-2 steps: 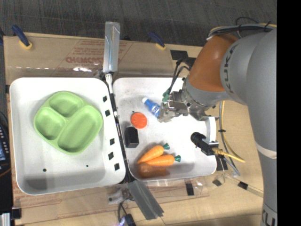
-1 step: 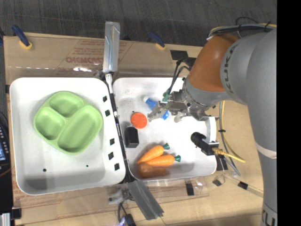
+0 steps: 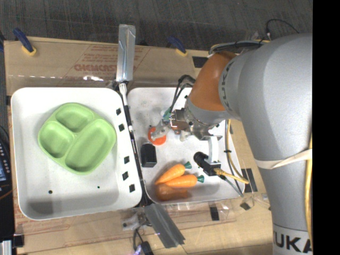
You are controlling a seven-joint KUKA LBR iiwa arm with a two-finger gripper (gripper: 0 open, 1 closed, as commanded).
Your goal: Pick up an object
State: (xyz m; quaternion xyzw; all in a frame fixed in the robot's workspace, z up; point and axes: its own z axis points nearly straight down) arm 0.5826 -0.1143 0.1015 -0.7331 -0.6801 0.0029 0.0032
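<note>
Claw (image 3: 175, 125) is low inside the white bin (image 3: 146, 106), down near the floor. Whether it is open or closed can't be told from this angle, and nothing is clearly in its grasp. The closest candidate is the small orange-red piece (image 3: 158, 137), just beside the claw on its view-left side and a touch lower in frame. It looks to be sitting on the bin floor; contact with the claw is unclear. Black block (image 3: 148, 155) is a bit further out the same way, below the orange-red piece. Two carrots (image 3: 172, 173) lie side by side below the claw toward the bin's near wall, with a brownish lump (image 3: 169, 192) just under them. Green divided plate (image 3: 77, 137) is well apart from the claw, over in the other bin (image 3: 32, 195). Progress call: the approach looks done and the claw is at pick height by the orange-red piece, but no grasp is confirmed and nothing is lifted. Close and lift remain.
</note>
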